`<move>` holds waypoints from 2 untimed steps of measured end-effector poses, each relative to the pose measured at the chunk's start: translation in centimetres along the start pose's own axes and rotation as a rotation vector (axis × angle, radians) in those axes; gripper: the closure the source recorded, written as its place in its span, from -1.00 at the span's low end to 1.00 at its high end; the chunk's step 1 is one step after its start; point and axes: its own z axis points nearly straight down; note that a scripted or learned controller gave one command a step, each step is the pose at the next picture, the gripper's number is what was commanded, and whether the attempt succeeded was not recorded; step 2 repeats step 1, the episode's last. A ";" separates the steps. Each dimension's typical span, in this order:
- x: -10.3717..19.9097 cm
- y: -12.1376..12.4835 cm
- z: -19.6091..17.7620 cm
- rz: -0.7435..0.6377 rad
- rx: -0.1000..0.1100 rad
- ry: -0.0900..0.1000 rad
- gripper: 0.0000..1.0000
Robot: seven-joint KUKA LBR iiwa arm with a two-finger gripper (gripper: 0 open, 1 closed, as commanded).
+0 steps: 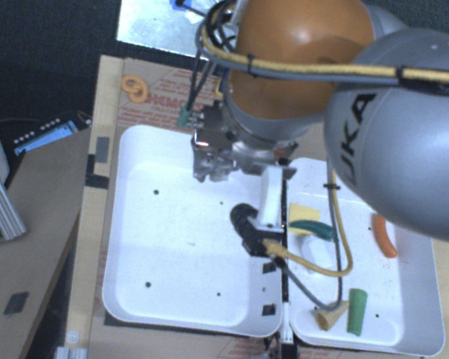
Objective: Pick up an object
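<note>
Since every loose thing in the camera view lies in the right bin, the gripper, which hangs over the far part of the left bin, has its targets toward the view's right and nearer the camera. Whether it is released or clenched I cannot tell, as it shows as a blurred metal cluster under the wrist, and nothing can be seen held in it.

Nearest to it, just across the wall between the bins, is a yellow block, with a green-handled object touching or overlapping its near side. An orange piece lies farther right and slanted. A green cylinder sits at the near end of the bin, well apart from the gripper, its long axis running roughly away from the camera. The yellow block looks the shortest reach, probably a sideways carry before any descent.
</note>
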 end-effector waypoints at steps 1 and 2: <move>1.7 -5.1 3.8 0.010 0.001 -0.005 1.00; 1.7 -5.1 3.8 0.010 0.001 -0.005 1.00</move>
